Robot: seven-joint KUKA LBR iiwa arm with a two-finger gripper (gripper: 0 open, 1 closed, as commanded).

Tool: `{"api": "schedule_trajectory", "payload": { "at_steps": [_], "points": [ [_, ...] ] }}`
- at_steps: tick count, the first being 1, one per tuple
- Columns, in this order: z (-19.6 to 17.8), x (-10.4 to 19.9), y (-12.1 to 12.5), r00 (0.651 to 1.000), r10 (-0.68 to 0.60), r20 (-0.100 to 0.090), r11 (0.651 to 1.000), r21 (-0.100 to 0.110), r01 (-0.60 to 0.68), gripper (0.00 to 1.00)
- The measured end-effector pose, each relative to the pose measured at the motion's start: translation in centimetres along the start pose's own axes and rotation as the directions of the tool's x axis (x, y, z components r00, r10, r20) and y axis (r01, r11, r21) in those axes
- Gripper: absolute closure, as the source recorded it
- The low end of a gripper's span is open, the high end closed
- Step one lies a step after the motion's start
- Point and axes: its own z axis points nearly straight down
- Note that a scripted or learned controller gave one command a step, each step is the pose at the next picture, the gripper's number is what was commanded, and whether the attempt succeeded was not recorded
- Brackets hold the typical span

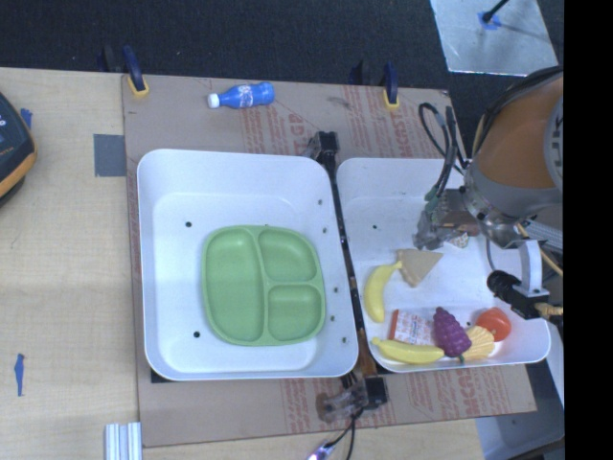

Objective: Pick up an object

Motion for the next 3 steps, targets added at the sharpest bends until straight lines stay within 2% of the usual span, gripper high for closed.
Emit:
{"api": "schedule_trajectory", "payload": {
  "at_steps": [1, 2, 3],
  "points": [
    [0.0, 0.0, 0.0, 1.000, 0.001, 0.000, 1.000, 0.001, -0.001, 0.00],
    [8.7, -3.2, 1.1, 1.000, 0.001, 0.001, 1.000, 0.003, -0.001, 0.00],
    [8.6, -10.3, -2.5, 1.000, 0.002, 0.000, 1.000, 0.002, -0.002, 0.00]
  ]
}}
